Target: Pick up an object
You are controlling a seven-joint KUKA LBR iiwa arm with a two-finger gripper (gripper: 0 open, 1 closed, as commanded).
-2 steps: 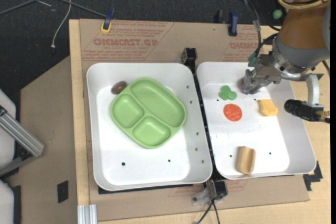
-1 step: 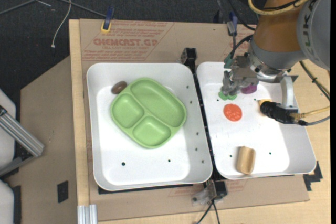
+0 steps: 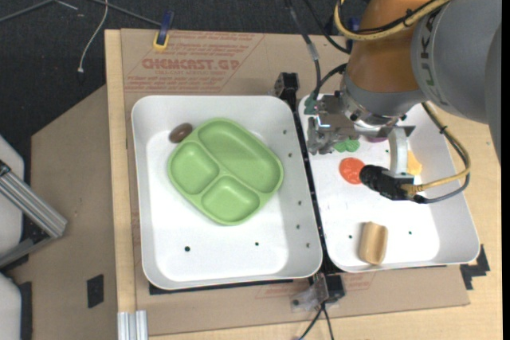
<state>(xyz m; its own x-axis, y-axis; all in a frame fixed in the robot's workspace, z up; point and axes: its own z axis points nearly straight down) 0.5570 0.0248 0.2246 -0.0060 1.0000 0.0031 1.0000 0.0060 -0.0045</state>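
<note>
My gripper (image 3: 320,138) hangs low over the far left part of the right bin (image 3: 446,247), close to the wall between the two bins. Just to its right lies a small green piece (image 3: 347,145), partly under the wrist. A red-orange round thing (image 3: 351,169) sits a little nearer the front. At the front of this bin a tan cylinder (image 3: 372,242) lies apart from the gripper. A small yellow-orange bit (image 3: 414,164) shows to the right under the arm. I see nothing held.
In the left bin (image 3: 159,251) a green divided plate (image 3: 225,170) lies in the middle, with a small brown lump (image 3: 182,132) at its far left edge. The grey arm with its orange band (image 3: 398,20) covers the back of the right bin.
</note>
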